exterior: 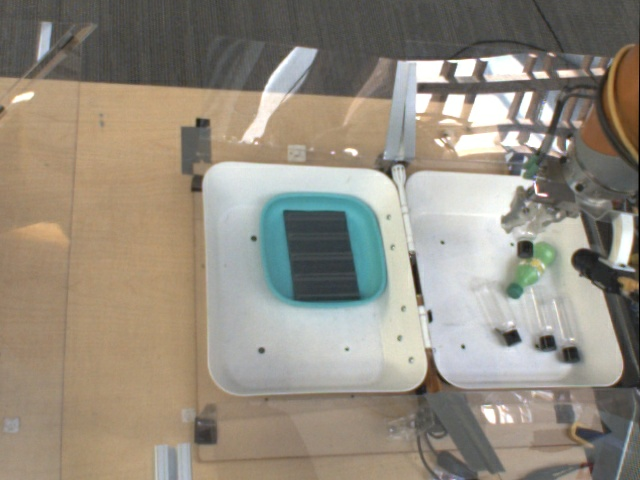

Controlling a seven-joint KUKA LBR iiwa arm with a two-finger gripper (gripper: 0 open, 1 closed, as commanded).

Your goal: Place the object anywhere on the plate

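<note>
Nearest you, three clear vials with dark caps lie at the near side of the right bin. Just beyond them lies the green object, its yellow-green end touching the gripper, which hangs over it; you cannot tell how far the jaws stand apart. In the left bin sits the teal plate, carrying a dark ribbed pad.

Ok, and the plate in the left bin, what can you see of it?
The plate is a teal, rounded-square dish with a raised rim, plastic by its look. It lies flat in the upper middle of the left bin. A dark ribbed rectangular mat covers its centre, slightly tilted. Nothing else touches it.
</note>
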